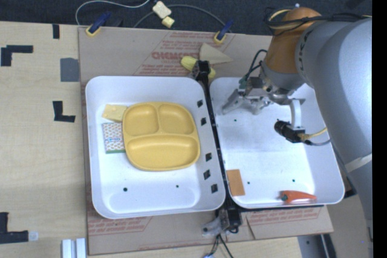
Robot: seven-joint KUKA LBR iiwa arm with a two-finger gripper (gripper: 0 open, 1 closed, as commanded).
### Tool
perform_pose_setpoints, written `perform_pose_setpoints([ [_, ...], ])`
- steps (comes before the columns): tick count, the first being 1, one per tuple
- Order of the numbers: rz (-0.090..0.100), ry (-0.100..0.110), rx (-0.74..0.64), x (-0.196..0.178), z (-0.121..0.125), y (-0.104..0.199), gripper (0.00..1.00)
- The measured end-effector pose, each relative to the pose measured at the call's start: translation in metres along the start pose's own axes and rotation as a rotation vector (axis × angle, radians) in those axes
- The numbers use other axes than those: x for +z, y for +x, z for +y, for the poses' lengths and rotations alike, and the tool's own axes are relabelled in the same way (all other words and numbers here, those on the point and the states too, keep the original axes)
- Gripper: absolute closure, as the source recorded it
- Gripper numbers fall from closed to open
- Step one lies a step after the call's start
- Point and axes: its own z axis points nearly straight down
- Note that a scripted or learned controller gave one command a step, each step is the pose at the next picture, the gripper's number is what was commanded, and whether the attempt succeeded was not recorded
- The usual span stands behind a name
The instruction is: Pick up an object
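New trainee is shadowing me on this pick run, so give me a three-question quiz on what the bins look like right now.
1. True or false: the yellow divided plate lies in the left bin.
2. Which item lies nearest the right bin's front edge? A) orange object B) patterned sponge C) yellow plate
3. Fill in: the gripper hovers over the ____ bin, toward its back.

Key: 1 true. 2 A: the orange object sits by the front rim, with a brown card to its left near the divider. 3 right.
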Motion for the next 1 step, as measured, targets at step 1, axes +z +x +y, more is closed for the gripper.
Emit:
perform_pose_setpoints([
  [1,-0.004,-0.008,0.002,0.0021,0.0045,0.0150,0.00],
])
